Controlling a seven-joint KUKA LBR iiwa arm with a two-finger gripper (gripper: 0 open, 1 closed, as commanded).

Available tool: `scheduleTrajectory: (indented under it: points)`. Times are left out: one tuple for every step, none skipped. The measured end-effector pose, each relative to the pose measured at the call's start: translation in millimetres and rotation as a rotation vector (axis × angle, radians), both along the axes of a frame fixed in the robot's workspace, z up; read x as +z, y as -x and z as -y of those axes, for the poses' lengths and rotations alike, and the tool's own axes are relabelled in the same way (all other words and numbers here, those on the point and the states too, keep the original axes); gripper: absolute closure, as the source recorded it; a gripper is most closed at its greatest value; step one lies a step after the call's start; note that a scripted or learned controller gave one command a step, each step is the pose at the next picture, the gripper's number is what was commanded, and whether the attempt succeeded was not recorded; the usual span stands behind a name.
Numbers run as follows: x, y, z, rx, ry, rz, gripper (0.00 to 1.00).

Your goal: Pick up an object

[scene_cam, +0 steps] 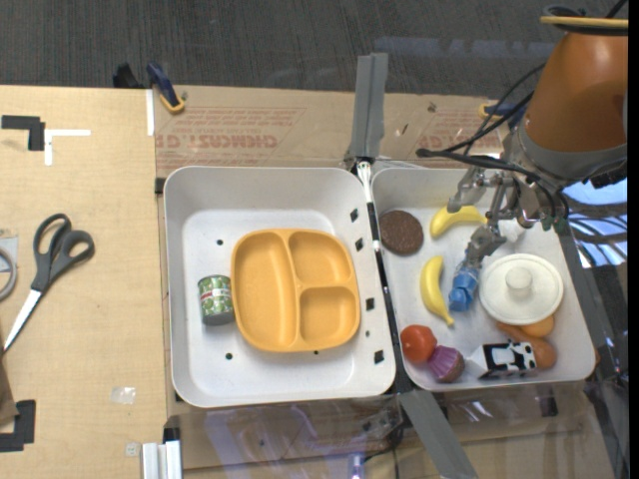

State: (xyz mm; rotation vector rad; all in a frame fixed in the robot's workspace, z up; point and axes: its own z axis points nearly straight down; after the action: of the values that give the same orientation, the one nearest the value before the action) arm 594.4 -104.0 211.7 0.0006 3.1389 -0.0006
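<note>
While the pincer (486, 239) hangs over the right bin (577, 367) with its tip low beside the blue object (463, 290), nothing can be seen between its fingers, and whether those fingers stand apart or together cannot be told from this angle. Farthest to the left of the pincer, on the bare bench, lie the scissors (45, 262), well apart from both bins. Next comes the left bin (185, 297), which holds a small green-labelled can (215, 299) just beside the yellow divided tray (297, 289); both sit well to the left of the pincer. Across the divider, in the right bin, a dark brown round disc (401, 232) lies left of the pincer, near the bin's left wall. Below and to the left of the pincer lie a red tomato-like ball (417, 342) and a purple object (445, 364), touching or nearly so. One banana (432, 287) lies upright just left of the blue object, and a second banana (451, 219) lies just left of the pincer's upper part. Directly right of the pincer tip stands a white lidded bowl (520, 285), with an orange object (529, 325) partly hidden beneath its lower edge. Below that, a black-and-white cow-patterned item (508, 358) rests near the front wall.
</note>
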Motion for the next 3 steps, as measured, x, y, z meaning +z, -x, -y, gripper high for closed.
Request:
scheduleTrajectory:
  points:
    - [-115,94,-4,-0.304,0.0,0.016,0.0]
    - [-118,65,1,-0.426,-0.001,0.003,0.0]
    - [-117,45,-5,-0.395,0.009,0.006,0.0]
